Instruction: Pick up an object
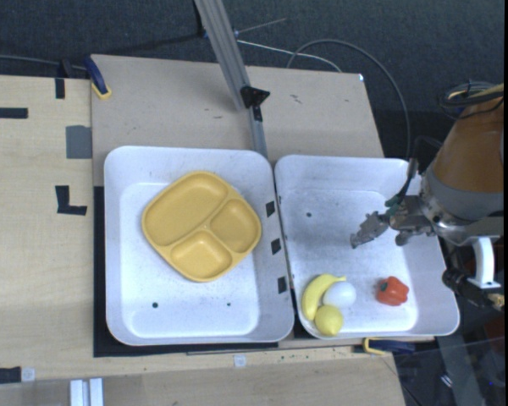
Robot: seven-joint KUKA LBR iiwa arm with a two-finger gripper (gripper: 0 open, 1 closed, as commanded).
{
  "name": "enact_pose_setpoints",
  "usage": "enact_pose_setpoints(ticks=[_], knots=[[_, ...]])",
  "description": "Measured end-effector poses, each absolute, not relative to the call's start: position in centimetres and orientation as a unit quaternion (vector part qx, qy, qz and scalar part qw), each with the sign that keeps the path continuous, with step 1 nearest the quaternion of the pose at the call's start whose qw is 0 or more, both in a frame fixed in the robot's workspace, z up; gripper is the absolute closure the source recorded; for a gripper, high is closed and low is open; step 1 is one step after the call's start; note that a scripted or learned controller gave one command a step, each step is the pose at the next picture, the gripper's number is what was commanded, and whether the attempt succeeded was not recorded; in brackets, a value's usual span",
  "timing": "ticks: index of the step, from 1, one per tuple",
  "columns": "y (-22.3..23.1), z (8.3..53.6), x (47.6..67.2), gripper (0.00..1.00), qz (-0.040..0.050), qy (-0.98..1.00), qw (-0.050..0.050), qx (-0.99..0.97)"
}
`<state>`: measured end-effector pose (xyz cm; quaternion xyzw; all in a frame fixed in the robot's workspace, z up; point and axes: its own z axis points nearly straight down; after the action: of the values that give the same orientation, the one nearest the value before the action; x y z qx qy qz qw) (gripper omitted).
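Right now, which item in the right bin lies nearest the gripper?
The red pepper, alone toward the bin's right side, just below the gripper; the banana, white egg and lemon cluster farther left.

Two white bins sit side by side on the bench (pixel 34 227): the left bin (pixel 123 252) holds a yellow three-compartment plate (pixel 201 225), tilted diagonally in its middle. The right bin (pixel 339 176) has a banana (pixel 317 289), a white egg-like object (pixel 340 294) and a lemon (pixel 328 319) clustered touching at its near-left corner, with a red pepper (pixel 393 290) apart to their right. The arm (pixel 470 163) reaches in from the right, its pincer (pixel 364 231) above bare bin floor, well apart from the fruit, nothing between its tips.
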<state>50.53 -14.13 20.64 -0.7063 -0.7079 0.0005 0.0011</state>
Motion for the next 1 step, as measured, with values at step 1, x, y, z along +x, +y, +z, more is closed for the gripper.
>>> enact_pose_setpoints(ticks=[1], knots=[[-14.14, 20.64, 50.53, 0.0, 0.0004, -0.708, 0.001, -0.706]])
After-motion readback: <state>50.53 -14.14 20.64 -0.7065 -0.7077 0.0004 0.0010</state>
